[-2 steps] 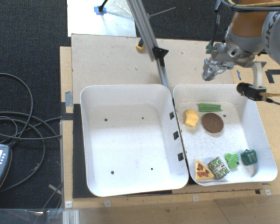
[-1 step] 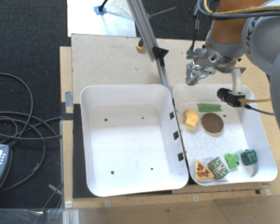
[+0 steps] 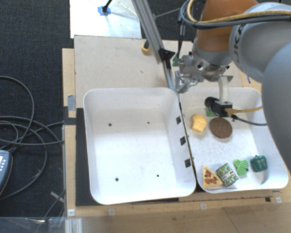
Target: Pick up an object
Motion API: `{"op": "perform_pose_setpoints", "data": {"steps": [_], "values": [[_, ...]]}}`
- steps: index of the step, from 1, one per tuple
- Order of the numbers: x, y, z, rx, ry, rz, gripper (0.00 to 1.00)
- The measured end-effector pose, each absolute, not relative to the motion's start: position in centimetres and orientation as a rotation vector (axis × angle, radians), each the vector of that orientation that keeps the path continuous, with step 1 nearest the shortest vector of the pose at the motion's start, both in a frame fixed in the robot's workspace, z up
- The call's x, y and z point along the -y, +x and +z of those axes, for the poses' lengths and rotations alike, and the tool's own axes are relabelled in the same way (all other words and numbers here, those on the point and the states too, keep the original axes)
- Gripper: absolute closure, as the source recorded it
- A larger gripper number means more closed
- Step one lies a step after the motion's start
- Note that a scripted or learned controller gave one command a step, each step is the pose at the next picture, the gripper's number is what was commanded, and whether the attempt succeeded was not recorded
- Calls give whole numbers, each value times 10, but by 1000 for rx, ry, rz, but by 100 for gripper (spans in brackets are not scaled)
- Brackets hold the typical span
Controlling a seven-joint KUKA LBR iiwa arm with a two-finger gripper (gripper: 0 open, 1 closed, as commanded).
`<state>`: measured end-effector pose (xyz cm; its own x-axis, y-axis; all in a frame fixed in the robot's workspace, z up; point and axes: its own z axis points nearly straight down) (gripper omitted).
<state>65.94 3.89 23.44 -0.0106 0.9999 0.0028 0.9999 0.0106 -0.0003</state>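
Here, a fixed camera is looking down at a slant on a bench [image 3: 111, 57] carrying two shallow white bins side by side. The left bin [image 3: 102, 130] is showing bare white floor with a few dark specks. The right bin [image 3: 276, 178] is holding six small toy-like pieces:

- one yellow chunk [image 3: 199, 123], looking like cheese, sitting near the dividing wall
- one flat brown disc [image 3: 221, 128] just beside it
- one pizza-slice shape [image 3: 211, 177] near the front edge
- one green printed packet [image 3: 227, 174] touching the pizza slice
- one bright green piece [image 3: 241, 166]
- one darker green piece [image 3: 258, 163] nearest the right wall

The grey arm with its orange band is reaching in from the right. Its gripper [image 3: 183, 84] is hanging above the far end of the dividing wall, near the back of the right bin; whether it is released or clenched cannot be told from here, and nothing is seen grasped.

Judging by looks, every piece is light, stiff plastic, hardly fragile. The yellow chunk seems the easiest target: blocky, standing clear, best pinched across its two flatter sides. The brown disc is lying flat and would probably slip. The front cluster is crowded, so a pinch there might nudge its neighbours.
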Motion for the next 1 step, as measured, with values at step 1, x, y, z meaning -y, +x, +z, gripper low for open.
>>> {"op": "perform_pose_setpoints", "data": {"steps": [1], "values": [[-98, 657, 243, 2234, -2209, -6, 100]]}}
